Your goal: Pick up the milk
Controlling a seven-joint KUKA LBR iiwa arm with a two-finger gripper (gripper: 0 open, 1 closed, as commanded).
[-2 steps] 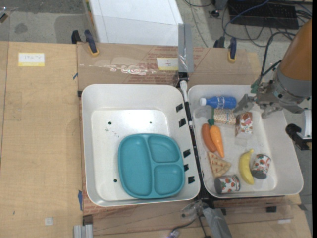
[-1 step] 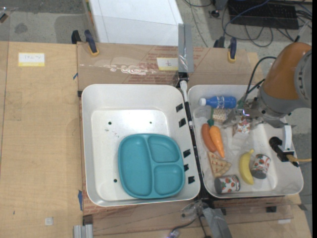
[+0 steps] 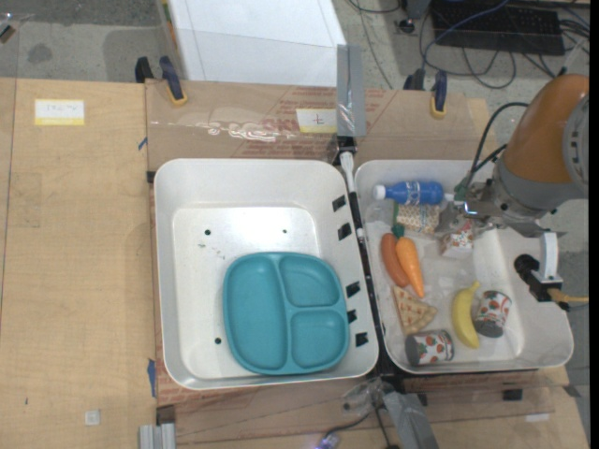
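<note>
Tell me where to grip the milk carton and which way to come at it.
Grip the milk carton across its flat side walls, coming straight down. It lies beside the gripper in the right bin, apparently tilted, small and partly hidden. The snack packet and carrot crowd its left, so side entry looks poor.

Teal plate (image 3: 281,311) — yellow banana (image 3: 465,316)

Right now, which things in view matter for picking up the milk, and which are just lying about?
Job: milk carton, end effector, right bin.

Lying about: blue bottle, carrot, banana, pizza slice, two cans, teal plate.
</note>
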